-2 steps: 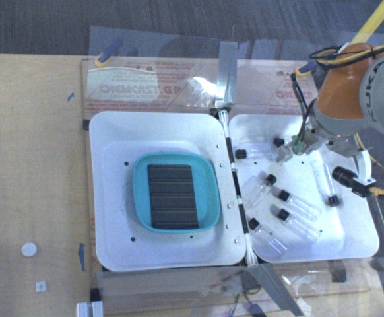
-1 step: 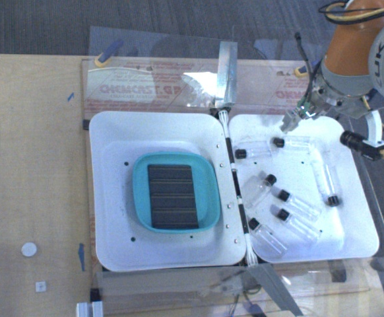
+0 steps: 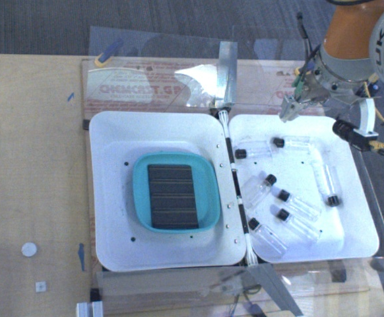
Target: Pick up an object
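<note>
Up at the far edge of the right bin [image 3: 357, 177], the gripper [image 3: 289, 111] hangs above the rim, carrying nothing; I cannot tell its opening. Below and ahead of it lie clear vials, the nearest vial [image 3: 291, 141] just beneath, loose for picking. Further left, a teal tray [image 3: 139, 183] sits apart.

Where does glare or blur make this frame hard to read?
Camera view: strong glare on the clear plastic sheet behind the bins washes out its red lettering; the clear vials nearly vanish against the white right bin, only their black caps reading well; the gripper looks soft, its fingers indistinct.
</note>
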